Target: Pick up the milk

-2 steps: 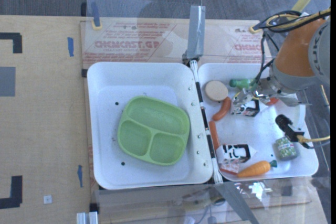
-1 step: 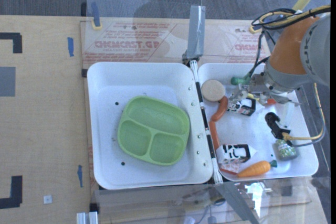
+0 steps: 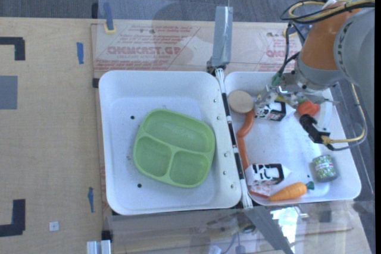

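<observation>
– At the near edge of the right bin, a carrot lies along the rim. Touching it on the left is the milk carton, black-and-white cow print, on its side near the near-left corner.

– So the milk is nowhere near the arm?

– Well apart from it. A green can sits by the bin's right edge. Farther back, the gripper hangs low over the far part of the same bin, beside a round tan biscuit.

– Is it clenched or released?

– I cannot tell; the wrist hides that. A small black-and-white patch shows just under it, and I cannot say whether that is part of the tool or a second item.

– Which step, then?

– I judge it the approach, with the grasp not yet made. The next move calls for travel toward the near-left corner, then a descent across the carton's narrow side, clear of the carrot and the bin wall.

– And the left bin?

– A green divided plate, not involved.
</observation>
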Motion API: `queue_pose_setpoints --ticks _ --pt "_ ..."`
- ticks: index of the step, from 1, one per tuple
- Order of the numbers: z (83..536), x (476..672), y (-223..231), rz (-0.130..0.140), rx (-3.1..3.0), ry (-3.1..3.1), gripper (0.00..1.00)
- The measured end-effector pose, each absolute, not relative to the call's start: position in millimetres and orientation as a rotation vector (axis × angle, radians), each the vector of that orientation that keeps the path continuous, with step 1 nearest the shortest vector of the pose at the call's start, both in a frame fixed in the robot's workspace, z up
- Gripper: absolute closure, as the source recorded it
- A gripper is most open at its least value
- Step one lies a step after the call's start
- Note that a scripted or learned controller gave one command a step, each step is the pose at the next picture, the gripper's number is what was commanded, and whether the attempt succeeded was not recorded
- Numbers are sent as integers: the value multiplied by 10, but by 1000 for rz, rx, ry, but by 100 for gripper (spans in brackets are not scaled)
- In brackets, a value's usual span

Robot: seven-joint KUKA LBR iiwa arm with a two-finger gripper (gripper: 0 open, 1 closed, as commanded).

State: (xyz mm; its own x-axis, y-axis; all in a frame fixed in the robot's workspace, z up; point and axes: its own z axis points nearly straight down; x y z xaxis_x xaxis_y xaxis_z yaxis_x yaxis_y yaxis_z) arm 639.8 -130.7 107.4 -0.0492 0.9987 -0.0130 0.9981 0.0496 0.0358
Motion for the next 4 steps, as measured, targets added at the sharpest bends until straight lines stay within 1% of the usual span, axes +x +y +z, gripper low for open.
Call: queue_pose_setpoints --ticks 1,2,3,4 --pt "1226 6433 -1325 34 2133 2240 100" --pt "1127 6372 -1205 30 2415 1962 100" --pt "1854 6499 -894 1 2631 1714 100" --pt "2965 6345 -851 0 2673 1648 100"
